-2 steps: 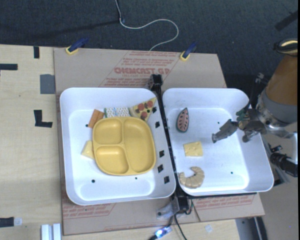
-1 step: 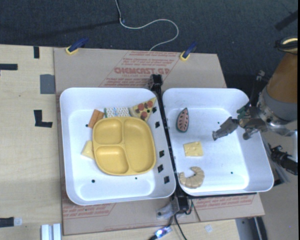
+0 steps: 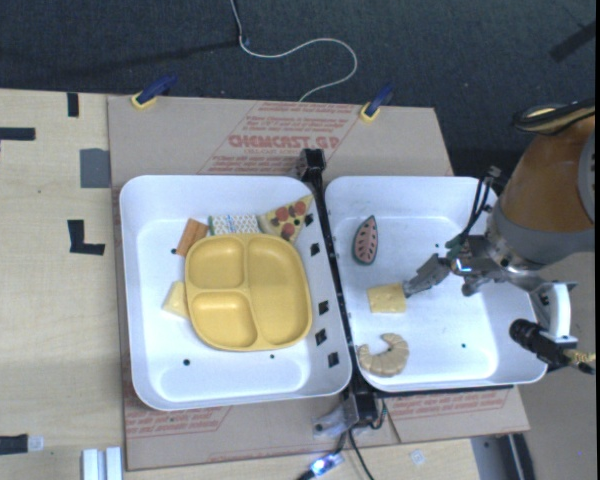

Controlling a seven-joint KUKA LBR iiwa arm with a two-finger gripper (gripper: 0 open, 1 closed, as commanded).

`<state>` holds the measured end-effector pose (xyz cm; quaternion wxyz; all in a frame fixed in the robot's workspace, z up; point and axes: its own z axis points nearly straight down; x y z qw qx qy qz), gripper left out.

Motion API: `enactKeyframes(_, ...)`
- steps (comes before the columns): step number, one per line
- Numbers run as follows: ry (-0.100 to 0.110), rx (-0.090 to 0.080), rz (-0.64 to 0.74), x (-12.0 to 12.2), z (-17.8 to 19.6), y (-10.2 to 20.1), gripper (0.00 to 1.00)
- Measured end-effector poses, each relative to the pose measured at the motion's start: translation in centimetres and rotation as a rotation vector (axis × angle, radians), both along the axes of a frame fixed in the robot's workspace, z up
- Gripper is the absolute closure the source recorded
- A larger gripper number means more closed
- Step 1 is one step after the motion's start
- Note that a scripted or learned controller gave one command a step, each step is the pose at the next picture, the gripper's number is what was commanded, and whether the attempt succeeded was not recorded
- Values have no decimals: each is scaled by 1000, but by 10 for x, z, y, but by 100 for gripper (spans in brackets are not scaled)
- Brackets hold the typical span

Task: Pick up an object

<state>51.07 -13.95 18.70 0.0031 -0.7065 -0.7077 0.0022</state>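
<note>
Reaching into the right bin (image 3: pixel 480 363), the gripper (image 3: pixel 420 282) hangs just beside the yellow cheese slice (image 3: pixel 386 299); we cannot tell its state. We judge nothing lifted yet: descent, grasp and lift remain.

Red printed lettering runs across the cardboard sheet (image 3: pixel 280 133) that lies under the two bins, above their far rims. It is upside down in this view and too blurred to spell out with confidence. More red print at the sheet's near edge is likewise unreadable.
</note>
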Motion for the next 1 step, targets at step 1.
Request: enactKeyframes(1,0,0,-1,-1,-64,-4,0)
